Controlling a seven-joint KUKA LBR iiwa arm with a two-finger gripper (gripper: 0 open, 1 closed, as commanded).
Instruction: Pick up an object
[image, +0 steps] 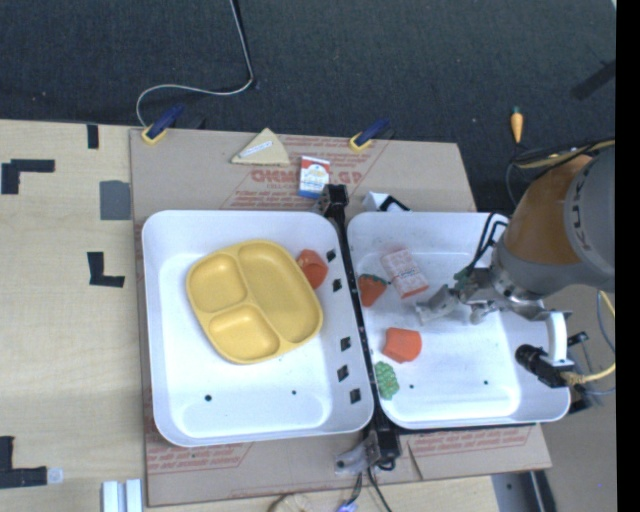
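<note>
Right bin (500, 400): orange block (402, 345), long axis crosswise.

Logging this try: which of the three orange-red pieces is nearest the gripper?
The orange block low in the right bin, left of the gripper; the others lie by the divider.

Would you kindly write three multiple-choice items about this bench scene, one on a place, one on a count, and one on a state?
1. Where does the yellow three-compartment plastic tray lie?
A. left white bin
B. right white bin
C. on the cardboard

2. How many compartments does that tray have?
A. two
B. three
C. five

3. How does the orange block in the right white bin stand to the gripper?
A. gripped between the fingers
B. lying apart on the bin floor
C. lifted above the bin

Answers: 1 A, it sits inside the left white bin; 2 B, three hollows show; 3 B, it rests below the gripper, untouched.
</note>
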